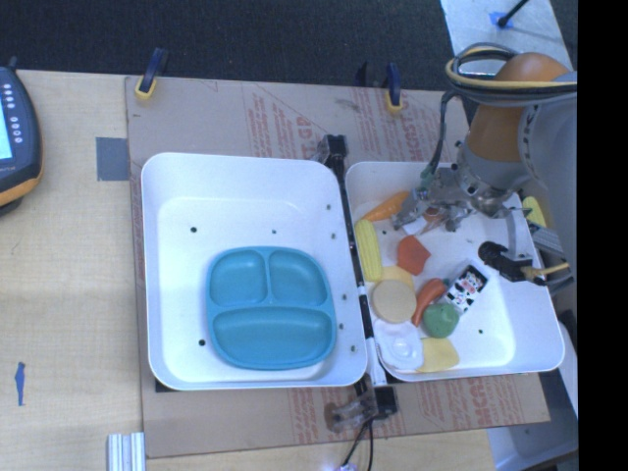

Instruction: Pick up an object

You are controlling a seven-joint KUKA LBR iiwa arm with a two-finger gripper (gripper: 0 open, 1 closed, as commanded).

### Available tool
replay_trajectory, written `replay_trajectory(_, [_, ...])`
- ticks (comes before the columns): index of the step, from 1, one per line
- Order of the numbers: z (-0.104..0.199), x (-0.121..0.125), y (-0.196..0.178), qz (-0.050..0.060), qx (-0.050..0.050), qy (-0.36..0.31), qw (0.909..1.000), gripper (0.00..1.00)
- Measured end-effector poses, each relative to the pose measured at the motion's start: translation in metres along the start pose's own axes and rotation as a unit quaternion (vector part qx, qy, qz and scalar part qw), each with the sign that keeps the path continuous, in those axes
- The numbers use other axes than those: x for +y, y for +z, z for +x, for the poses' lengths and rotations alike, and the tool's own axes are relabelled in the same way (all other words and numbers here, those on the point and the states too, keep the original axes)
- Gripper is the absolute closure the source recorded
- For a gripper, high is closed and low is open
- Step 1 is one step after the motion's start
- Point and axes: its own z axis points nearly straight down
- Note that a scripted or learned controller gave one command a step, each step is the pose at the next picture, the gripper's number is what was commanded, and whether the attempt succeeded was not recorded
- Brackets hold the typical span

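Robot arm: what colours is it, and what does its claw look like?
The arm is mostly grey, with a round orange band near its wrist and a black-and-yellow ring above that. The gripper is dark grey metal with small bits sticking out. Thin dark cables run down beside it.
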Motion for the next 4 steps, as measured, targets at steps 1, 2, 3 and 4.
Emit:
replay_trajectory(1, [0.043, -0.08, 0.003, -0.014, -0.006, 0.001, 0.9999, 0.0])
replay_trajectory(2, [0.043, -0.078, -0.007, -0.013, -0.005, -0.001, 0.9999, 1.0])
replay_trajectory(3, [0.043, -0.078, -0.007, -0.013, -0.005, -0.001, 0.9999, 0.0])
replay_trajectory(4, [0.023, -0.136, 0.005, -0.013, -0.004, 0.0, 0.9999, 0.0])
